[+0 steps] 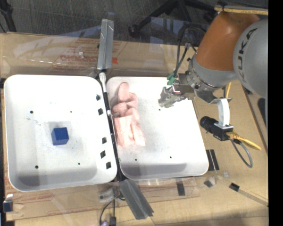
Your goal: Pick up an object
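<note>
A pink, soft-looking object (126,119) lies along the left side of the right bin (179,140), close to the divider. A blue cube (60,135) sits on the floor of the left bin (19,107), left of centre. My gripper (167,99) hangs over the upper right part of the right bin, well to the right of the pink object and apart from it. Nothing shows between its fingers.
A grey bar (105,44) stands behind the bins at the divider. Black clips line the divider between the bins. The arm's orange band (221,41) and grey body (252,55) rise at the upper right. Brown bench surface (47,51) surrounds the bins.
</note>
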You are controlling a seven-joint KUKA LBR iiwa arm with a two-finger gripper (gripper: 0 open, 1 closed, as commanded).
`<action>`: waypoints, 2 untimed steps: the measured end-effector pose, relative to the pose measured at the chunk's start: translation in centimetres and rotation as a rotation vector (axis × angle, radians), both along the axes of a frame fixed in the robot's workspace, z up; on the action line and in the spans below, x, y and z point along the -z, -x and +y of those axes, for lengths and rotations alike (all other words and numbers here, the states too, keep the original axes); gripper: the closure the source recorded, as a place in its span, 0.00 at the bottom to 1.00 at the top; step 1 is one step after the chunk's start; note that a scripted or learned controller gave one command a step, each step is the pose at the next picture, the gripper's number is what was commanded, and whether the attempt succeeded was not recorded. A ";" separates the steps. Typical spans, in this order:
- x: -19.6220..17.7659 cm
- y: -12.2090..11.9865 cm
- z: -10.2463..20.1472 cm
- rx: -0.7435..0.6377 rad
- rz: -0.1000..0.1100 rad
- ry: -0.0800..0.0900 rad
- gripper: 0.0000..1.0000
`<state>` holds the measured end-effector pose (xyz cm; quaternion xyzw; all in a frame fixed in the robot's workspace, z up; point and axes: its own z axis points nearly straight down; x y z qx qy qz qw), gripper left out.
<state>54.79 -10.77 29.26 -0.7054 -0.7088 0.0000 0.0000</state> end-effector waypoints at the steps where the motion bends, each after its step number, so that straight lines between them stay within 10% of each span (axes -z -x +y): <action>1: 1.6 -9.0 2.2 0.046 0.005 0.001 1.00; 2: 1.5 -9.0 2.2 0.046 0.004 0.001 0.00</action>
